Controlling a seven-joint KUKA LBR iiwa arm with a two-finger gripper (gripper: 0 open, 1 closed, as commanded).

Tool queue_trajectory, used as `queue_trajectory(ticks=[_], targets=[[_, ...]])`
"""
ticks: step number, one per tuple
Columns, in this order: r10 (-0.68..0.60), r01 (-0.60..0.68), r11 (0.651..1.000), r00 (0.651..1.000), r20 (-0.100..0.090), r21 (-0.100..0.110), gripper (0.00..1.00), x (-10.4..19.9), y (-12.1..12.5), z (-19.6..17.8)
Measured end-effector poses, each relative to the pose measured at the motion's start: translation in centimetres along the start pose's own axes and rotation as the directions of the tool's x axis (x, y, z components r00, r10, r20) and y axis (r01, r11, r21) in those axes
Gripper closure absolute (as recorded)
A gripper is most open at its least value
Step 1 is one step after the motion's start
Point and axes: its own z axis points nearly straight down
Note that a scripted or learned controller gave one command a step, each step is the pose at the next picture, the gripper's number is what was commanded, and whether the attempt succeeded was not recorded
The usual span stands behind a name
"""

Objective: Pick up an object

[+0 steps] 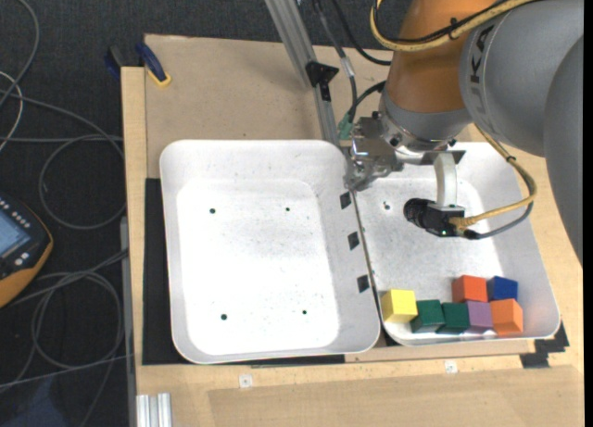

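Several small blocks lie clustered at the near end of the right bin [533,268]: a yellow block [400,303], two green blocks [429,314], a purple block [479,314], an orange block [506,316], a red-orange block [471,287] and a blue block [502,287]. My gripper [363,171] hangs below the orange wrist band over the far left corner of the right bin, close to the wall between the bins. It is well away from the blocks, and nothing shows in it.
The left bin [250,249] lies beside the right one, sharing a rim marked with black tabs [352,240]. A slanted metal rod [296,36] rises behind the bins. Loose cables lie on the floor at left and a blue clip [153,62] sits on the bench corner.
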Motion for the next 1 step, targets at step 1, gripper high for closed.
queue_trajectory(ticks=[1], targets=[[0.0, 0.0, 1.0, 1.0, 0.0, -0.005, 1.0, 4.86, -0.44, -1.02]])
